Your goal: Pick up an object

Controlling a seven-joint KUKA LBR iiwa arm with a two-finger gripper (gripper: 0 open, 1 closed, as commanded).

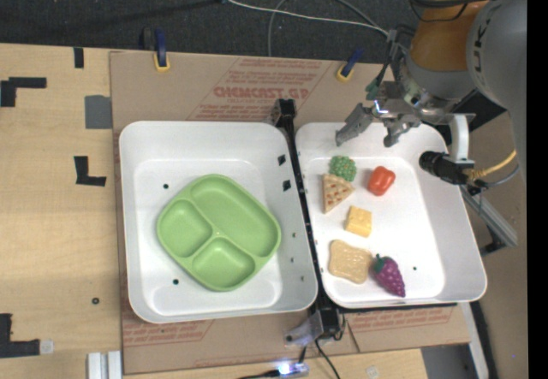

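The right bin (445, 223) holds several toy foods: a green broccoli (342, 167), a red pepper (381, 180), a waffle-patterned wedge (335, 192), a yellow cheese cube (359, 221), a tan bread slice (348, 261) and purple grapes (389, 275). My gripper (372, 132) hovers over the back edge of that bin, above and behind the broccoli and pepper. Its two fingers are spread apart with nothing between them.
The left bin (137, 198) contains a green divided plate (218, 232). A black divider (295, 189) runs between the bins. Cables (282, 14) cross the back of the bench, and two clamps (161, 59) pin the cardboard sheet.
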